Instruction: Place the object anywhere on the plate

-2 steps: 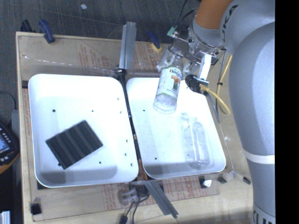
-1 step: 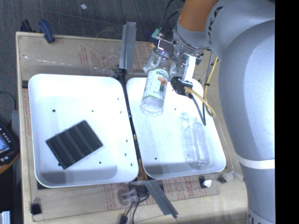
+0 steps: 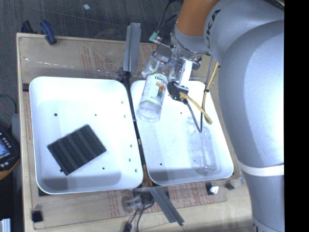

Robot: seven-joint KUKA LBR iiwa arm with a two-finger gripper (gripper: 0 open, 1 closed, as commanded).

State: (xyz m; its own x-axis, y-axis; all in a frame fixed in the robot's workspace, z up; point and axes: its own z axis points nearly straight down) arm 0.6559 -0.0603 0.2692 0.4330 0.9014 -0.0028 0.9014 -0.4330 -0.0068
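The gripper point(image 3: 166, 71) clasps a clear plastic bottle with a green-and-white label point(image 3: 152, 96) over the right white bin point(image 3: 219, 144). A dark ribbed rectangular plate point(image 3: 76, 148) lies in the left white bin point(image 3: 38, 124).

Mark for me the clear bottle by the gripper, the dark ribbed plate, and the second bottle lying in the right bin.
clear bottle point(image 3: 153, 94), camera view, on its label.
dark ribbed plate point(image 3: 77, 149), camera view, on the middle of its ribbed top.
second bottle point(image 3: 203, 151), camera view, on its clear body.

clear labelled bottle point(image 3: 153, 96) | tilted, right bin | dark ridged plate point(image 3: 77, 149) | left bin
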